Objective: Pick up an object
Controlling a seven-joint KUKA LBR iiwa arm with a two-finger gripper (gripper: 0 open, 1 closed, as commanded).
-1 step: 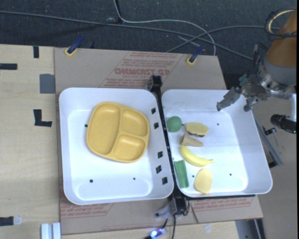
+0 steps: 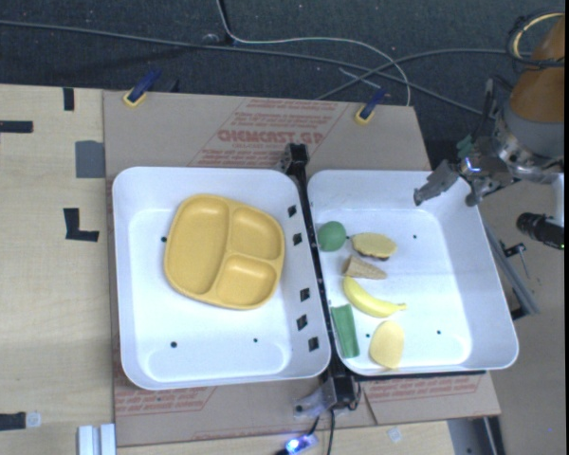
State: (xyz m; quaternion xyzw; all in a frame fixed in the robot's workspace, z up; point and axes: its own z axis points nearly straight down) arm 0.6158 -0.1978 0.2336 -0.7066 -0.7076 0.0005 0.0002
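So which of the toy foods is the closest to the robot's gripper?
The tan bread-like piece, topmost of the pile in the right bin. It lies nearer the gripper than the green ball or the banana.

Right bin's left side — green ball (image 2: 332,235), bun (image 2: 373,245), wedge (image 2: 365,268), banana (image 2: 371,300), green stick (image 2: 344,329), lemon (image 2: 387,344).

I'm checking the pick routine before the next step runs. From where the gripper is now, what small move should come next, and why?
Probably shift the gripper left and toward the near side, over the toy food. It sits at the right bin's far right corner, while the banana and the other pieces cluster along that bin's left side.
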